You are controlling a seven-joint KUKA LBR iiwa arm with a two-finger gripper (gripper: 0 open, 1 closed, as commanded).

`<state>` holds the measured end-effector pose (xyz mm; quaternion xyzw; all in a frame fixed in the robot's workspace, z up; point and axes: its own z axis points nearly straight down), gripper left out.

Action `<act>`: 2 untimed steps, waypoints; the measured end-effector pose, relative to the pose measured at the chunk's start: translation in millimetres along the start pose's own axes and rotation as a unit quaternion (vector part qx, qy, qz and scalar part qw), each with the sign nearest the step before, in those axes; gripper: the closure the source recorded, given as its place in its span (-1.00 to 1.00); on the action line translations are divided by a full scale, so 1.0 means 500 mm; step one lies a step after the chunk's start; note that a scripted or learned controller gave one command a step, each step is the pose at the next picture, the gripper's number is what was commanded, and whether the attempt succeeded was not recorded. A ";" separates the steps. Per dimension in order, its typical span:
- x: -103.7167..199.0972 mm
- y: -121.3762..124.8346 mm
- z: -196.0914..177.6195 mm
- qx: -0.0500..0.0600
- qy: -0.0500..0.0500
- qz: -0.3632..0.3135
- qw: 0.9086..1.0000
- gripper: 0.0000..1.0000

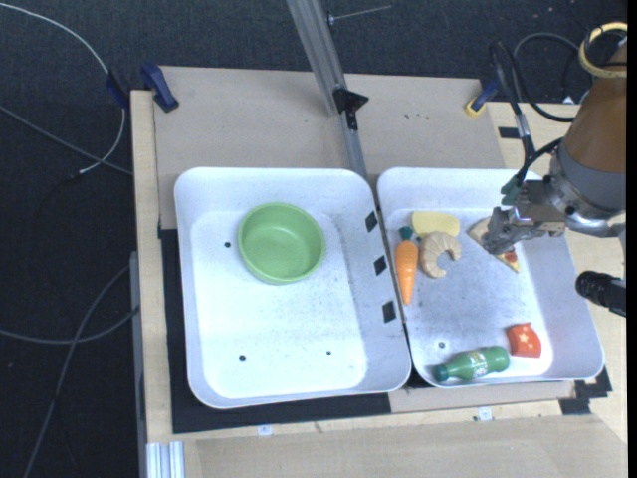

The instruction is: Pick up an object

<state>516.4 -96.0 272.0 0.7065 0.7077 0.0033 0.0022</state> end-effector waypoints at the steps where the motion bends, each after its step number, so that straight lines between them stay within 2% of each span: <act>1: 0.119 0.037 0.002 0.002 0.000 -0.002 1.000 1.00; 2: 0.233 0.064 -0.001 0.003 0.001 -0.002 1.000 1.00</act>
